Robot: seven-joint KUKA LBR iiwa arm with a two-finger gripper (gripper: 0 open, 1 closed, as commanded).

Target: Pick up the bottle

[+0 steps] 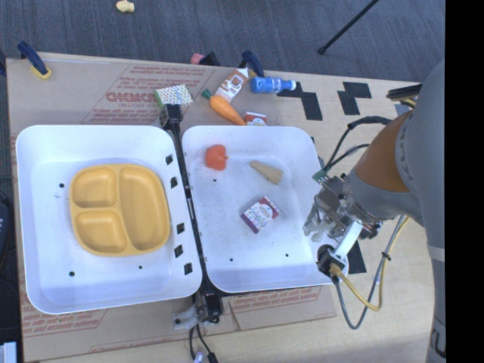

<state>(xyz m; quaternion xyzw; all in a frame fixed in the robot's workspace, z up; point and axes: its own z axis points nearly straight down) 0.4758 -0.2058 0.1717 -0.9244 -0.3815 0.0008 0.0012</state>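
A small blue bottle lies on its side on the bench behind the right bin, outside it. A white bottle with an orange label lies just left of it. My gripper hangs over the right rim of the right bin, near its front corner, well away from both bottles. Nothing shows in its grasp.
In the right bin lie a red fruit, a tan wedge and a small maroon carton. The left bin bears a yellow divided plate. A carrot and small boxes lie behind the bins.
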